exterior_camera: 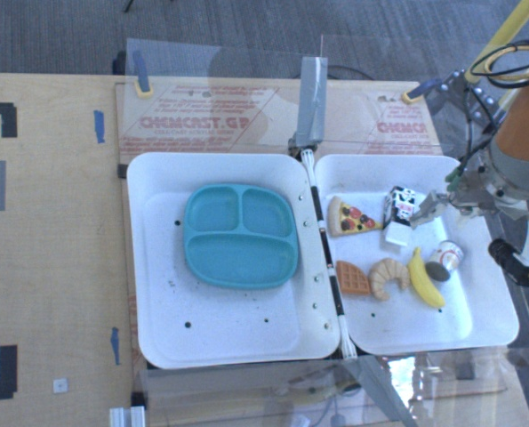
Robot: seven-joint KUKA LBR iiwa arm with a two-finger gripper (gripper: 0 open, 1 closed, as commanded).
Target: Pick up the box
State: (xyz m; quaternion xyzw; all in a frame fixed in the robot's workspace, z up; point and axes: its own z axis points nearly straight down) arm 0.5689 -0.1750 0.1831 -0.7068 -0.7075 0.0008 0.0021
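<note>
Pincer [435,205] sits low over the right bin [486,327], metal fingers pointing left at the box [401,206]; can't tell if released or clenched, too small and blurred. Box: black-and-white patterned carton, upright, upper middle of the right bin, just beside the fingertips; contact unclear. A small white block [396,235] lies just below it. Left of the box, a flat pizza slice [349,217], triangular, with red dots. Lower down: square ridged waffle [353,279], curved tan croissant [391,277] touching it, yellow banana [423,280], and a small can [444,258] on its side. Left bin [153,327] holds a smooth teal three-compartment plate [241,236]. Both bins are white speckled plastic on a pale wood counter [51,238].
</note>
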